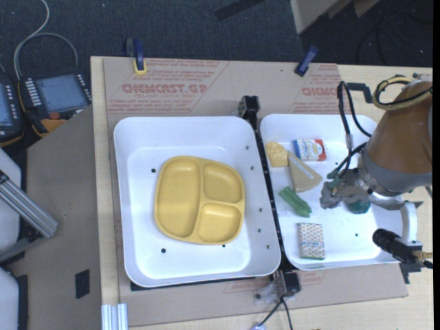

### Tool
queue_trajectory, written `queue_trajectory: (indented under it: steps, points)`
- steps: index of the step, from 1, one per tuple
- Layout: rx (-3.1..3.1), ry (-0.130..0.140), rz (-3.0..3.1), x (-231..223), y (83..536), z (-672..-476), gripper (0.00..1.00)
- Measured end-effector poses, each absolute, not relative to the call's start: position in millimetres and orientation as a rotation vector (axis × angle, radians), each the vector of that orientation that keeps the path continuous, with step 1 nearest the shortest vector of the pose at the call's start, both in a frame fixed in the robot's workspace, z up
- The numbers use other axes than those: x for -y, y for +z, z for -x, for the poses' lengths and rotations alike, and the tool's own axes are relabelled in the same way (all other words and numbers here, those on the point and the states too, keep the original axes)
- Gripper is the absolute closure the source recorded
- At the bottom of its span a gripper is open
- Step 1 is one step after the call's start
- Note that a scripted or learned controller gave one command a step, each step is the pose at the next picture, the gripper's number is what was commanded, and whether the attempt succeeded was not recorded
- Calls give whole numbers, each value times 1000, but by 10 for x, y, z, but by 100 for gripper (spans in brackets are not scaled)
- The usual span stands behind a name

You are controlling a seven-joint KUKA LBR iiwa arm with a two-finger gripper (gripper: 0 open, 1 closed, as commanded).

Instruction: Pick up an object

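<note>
Claw (337,194) hovers low in the right bin (357,253), grip state unclear; green piece (295,201) lies just to its left, long axis running diagonally.

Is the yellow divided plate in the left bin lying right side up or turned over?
Right side up. The yellow plate lies flat in the left bin, and its three hollow compartments face upward.

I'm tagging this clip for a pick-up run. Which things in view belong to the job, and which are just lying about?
Job: gripper; right bin with yellow block, white carton, tan wedge, green piece, patterned packet.
Lying about: left bin, yellow divided plate, handheld controller.
</note>
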State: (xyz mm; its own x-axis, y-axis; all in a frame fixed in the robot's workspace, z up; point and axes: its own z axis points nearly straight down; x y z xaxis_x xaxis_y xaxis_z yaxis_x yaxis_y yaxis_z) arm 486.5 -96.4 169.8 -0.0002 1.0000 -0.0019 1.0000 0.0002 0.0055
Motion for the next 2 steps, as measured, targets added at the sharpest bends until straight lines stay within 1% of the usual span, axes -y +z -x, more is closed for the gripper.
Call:
queue_trajectory:
  steps: [1, 2]
  points:
    - [-2218, 5, -2216, 967, 2229, -4882, 100]
    - [-2226, 5, -2213, 497, 2337, -5143, 100]
